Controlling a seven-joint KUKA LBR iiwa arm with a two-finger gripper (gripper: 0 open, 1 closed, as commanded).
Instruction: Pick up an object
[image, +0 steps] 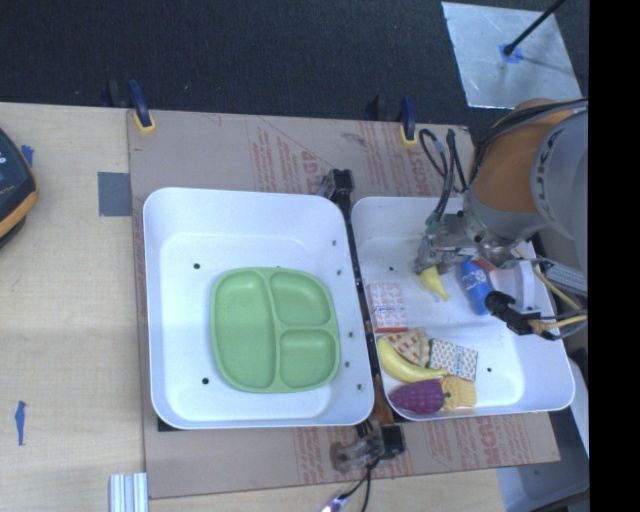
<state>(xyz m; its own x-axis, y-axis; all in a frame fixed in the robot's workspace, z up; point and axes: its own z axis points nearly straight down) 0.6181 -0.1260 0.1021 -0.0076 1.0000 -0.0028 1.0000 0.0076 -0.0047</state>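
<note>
The pincer (437, 262) hangs low in the right bin (545, 395), far end. A small yellow piece (434, 284) sits right at its tips, long axis slanting near-right; whether it pinches it, I cannot tell.

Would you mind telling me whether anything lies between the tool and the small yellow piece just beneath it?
Nothing visible does: the tool sits directly over the small yellow piece in the right bin, with the blue bottle beside it.
</note>
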